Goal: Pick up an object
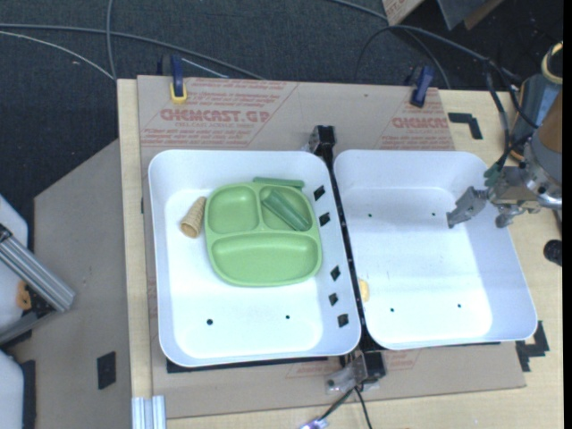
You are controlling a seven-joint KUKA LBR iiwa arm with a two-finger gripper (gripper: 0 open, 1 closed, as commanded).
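While the pincer [472,206] hangs over the right bin [429,329], its grip state unclear, candidates lie in the left bin [241,333]: green divided plate [261,253], ice-cream cone [192,216].

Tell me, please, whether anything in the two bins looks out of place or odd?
One small thing: a yellowish item sits wedged at the seam between the left bin and right bin, not properly inside either. The green plate lies flat; nothing looks spilled.
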